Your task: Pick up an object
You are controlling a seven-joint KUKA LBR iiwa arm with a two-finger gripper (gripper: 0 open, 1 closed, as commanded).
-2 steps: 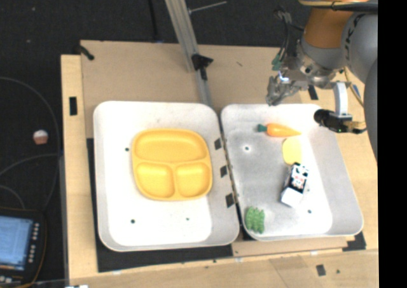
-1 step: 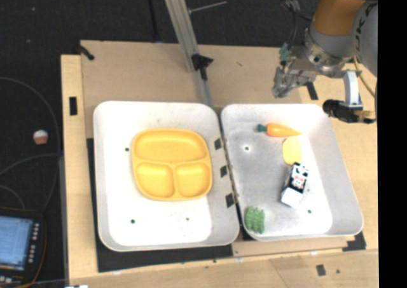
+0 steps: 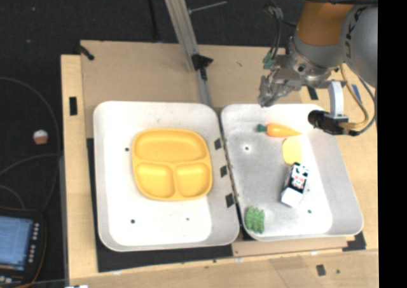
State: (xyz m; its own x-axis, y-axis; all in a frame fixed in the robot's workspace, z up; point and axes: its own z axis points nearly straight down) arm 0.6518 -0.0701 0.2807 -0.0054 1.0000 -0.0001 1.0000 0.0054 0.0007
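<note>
Two shallow white bins sit side by side on the surface (image 3: 146, 70). The left bin (image 3: 114, 217) holds a yellow divided tray (image 3: 172, 163), lying flat near its middle. The right bin (image 3: 331, 178) holds a toy carrot (image 3: 282, 130) near its far edge, a pale yellow piece (image 3: 292, 150) just below the carrot, a small black-and-white carton (image 3: 295, 185) lying tilted below that, and a green leafy toy (image 3: 255, 218) at the near left corner. The gripper (image 3: 270, 97) hangs over the far edge of the right bin, above and left of the carrot, apart from it. A metal pole (image 3: 184, 32) slants across the surface behind the bins.
</note>
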